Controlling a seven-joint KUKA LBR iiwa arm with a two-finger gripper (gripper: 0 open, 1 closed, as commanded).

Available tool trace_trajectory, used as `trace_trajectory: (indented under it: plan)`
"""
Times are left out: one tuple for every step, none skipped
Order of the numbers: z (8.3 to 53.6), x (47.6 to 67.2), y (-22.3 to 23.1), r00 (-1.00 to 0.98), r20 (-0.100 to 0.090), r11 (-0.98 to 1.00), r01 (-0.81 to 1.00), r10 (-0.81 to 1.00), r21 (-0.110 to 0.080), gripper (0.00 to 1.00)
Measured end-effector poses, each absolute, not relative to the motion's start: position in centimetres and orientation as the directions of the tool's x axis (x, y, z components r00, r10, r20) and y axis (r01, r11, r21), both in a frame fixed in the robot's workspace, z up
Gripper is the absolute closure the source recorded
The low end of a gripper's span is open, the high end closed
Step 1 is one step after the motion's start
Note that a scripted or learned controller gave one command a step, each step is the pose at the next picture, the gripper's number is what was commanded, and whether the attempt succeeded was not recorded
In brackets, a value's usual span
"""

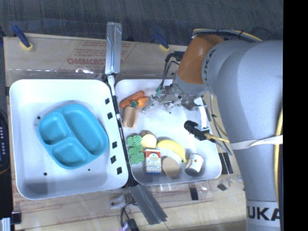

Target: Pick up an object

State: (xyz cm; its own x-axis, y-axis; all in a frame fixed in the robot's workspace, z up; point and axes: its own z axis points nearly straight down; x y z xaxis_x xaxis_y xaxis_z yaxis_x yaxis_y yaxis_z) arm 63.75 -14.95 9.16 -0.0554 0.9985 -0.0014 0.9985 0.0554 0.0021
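Gripper low in right bin, far end, just beside carrot; can't tell its grip tbh. Near end crammed: banana, small carton. Left bin: blue tray.

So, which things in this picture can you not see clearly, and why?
- Gripper: in the camera view, small and blurred against the right bin, beside the carrot; whether it holds anything is unclear.
- Small carton: print too small to read.
- Can: label too small to read.
- Arm: hides the right bin's far right rim.
- Blue divided tray: fully visible in the left bin.
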Motion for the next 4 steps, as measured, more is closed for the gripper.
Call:
trace_trajectory:
  plan:
    - [9.2,65.2,-10.7,0.018,-0.014,-0.018,1.000,1.000,-0.019,0.00]
    - [10.3,65.4,-10.3,0.013,-0.008,-0.013,1.000,1.000,-0.010,1.00]
    - [9.1,65.6,-13.4,0.073,-0.001,-0.073,0.997,0.997,-0.005,1.00]
    - [9.2,65.7,-13.3,0.072,-0.001,-0.072,0.997,0.997,-0.002,0.00]
